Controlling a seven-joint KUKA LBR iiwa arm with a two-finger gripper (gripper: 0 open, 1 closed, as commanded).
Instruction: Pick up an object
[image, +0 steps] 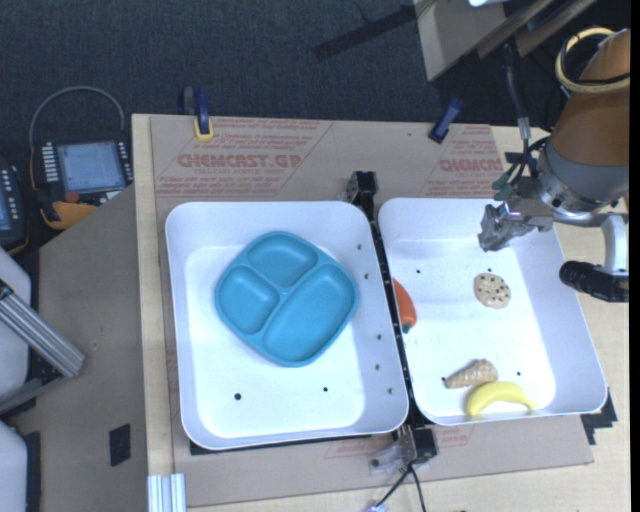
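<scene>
My gripper (493, 236) hangs over the far part of the right bin (570, 330), just above and behind a round speckled cookie (491, 290). Nothing shows between its fingers. A yellow banana (497, 399) lies near the bin's front edge, with a tan pastry-like piece (470, 375) touching it on the left. An orange carrot-like piece (404, 304) rests against the bin's left wall.
The left bin (200, 390) holds a blue divided plate (287, 297). A black clamp (361, 187) sits at the back between the two bins. The grey arm with its orange band (590, 110) comes in from the upper right.
</scene>
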